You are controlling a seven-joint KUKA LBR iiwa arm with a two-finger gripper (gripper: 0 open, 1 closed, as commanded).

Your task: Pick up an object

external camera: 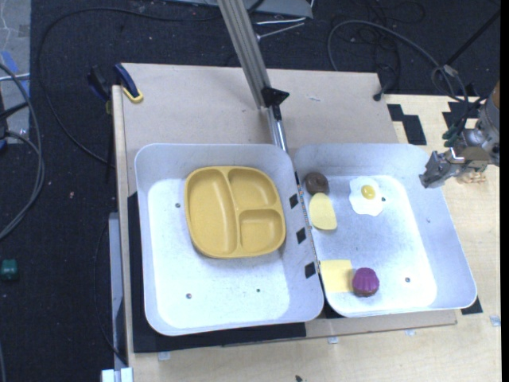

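In the right bin (429,237) lie a fried egg (368,196), a brown round piece (316,183), a pale yellow oval slice (323,212), a yellow square slab (336,275) and a purple round piece (365,282). The gripper (439,171) hangs at the right bin's far right rim, apart from all of them, with nothing seen between its fingers. The egg is the nearest item, to its left.
The left bin (159,285) holds a yellow three-compartment plate (235,211). A metal pole (246,46) slants down to the seam between the bins. Black clips line that seam. Cables lie on the dark floor around the bench.
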